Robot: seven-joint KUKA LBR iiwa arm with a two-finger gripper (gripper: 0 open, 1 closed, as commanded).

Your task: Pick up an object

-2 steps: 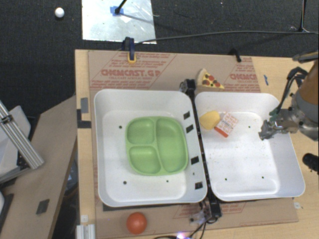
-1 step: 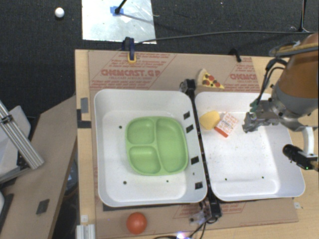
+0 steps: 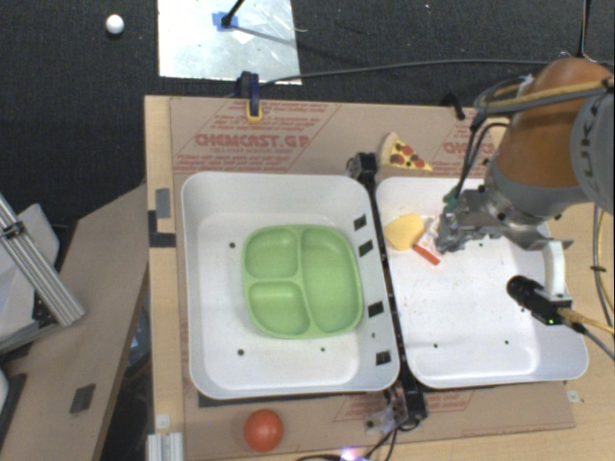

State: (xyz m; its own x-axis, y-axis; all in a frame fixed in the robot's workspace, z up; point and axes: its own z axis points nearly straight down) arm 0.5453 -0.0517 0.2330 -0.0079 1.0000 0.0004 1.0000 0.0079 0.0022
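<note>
"chemcast gp" is printed on the brown board [image 3: 252,140]. the gripper [image 3: 444,238], its state unclear, hangs beside a yellow piece [image 3: 404,230] and a small orange item [image 3: 427,252] in the right bin [image 3: 500,353]. the green divided plate [image 3: 302,280] lies in the left bin [image 3: 207,286].

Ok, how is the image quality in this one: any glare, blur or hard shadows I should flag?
Camera view: lighting is even and soft, shadows inside the white bins faint; the silvery sheet at the top reflects light but is not blown out; the green tray and yellow object read clearly; the hand is dark, cluttered and slightly soft, so its fingers are hard to make out.
</note>
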